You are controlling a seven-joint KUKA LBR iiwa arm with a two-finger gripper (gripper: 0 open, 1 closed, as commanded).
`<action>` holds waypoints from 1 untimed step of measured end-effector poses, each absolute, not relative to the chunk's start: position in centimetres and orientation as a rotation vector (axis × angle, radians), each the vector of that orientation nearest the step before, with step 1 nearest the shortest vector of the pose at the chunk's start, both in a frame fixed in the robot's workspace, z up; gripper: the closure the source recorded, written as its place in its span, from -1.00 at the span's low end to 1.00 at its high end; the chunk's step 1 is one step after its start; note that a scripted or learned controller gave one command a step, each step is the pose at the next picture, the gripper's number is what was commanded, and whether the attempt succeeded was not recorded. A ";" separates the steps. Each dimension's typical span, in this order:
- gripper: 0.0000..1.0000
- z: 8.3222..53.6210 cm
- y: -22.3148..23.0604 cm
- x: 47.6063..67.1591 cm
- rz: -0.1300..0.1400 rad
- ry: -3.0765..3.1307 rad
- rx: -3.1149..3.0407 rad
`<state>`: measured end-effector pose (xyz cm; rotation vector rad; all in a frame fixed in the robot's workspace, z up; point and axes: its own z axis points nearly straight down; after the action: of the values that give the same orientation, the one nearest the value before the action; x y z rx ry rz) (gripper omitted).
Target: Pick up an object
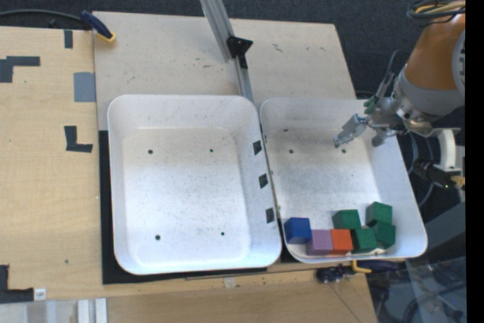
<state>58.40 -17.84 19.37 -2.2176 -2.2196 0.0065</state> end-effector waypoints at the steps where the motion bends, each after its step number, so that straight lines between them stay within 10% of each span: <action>1: -1.00 14.7 -18.5 58.0 0.007 -2.218 -2.218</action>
<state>57.99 -18.48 14.66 -2.2178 -2.2182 0.0074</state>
